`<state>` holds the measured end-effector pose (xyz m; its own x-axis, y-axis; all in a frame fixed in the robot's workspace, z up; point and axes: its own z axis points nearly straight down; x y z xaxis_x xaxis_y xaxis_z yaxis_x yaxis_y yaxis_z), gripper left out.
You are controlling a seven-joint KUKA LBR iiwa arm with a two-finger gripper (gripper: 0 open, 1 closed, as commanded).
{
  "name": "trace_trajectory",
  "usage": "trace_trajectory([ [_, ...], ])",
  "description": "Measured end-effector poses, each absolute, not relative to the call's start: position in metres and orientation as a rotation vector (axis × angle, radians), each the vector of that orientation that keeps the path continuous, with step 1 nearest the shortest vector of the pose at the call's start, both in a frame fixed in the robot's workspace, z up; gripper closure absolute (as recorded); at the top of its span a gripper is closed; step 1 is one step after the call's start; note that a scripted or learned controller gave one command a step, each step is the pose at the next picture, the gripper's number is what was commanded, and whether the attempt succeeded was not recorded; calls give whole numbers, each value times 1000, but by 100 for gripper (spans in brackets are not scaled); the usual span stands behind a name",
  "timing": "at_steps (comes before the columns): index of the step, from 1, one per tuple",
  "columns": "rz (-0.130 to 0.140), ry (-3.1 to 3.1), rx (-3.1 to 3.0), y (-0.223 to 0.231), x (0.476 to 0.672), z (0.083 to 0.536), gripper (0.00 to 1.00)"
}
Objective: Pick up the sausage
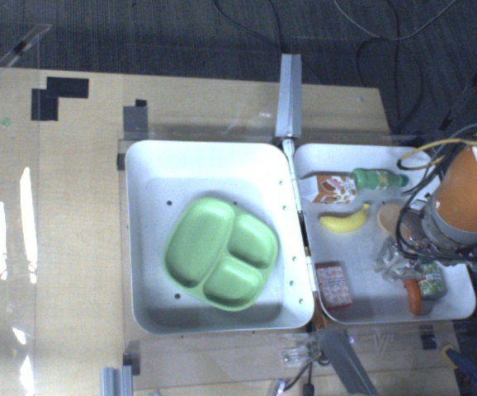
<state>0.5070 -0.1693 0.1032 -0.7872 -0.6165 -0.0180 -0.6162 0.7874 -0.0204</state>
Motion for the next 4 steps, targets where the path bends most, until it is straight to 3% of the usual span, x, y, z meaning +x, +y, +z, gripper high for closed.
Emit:
trace_trajectory([
  [1, -20, 2947, -1017, -169, 507, 103, 0],
  [2, -8, 2825, -1347, -145, 500, 211, 0],
  [3, -4, 2722, -1553, -150, 498, 174, 0],
  [4, -16, 2646, -1670, -179, 493, 90, 0],
])
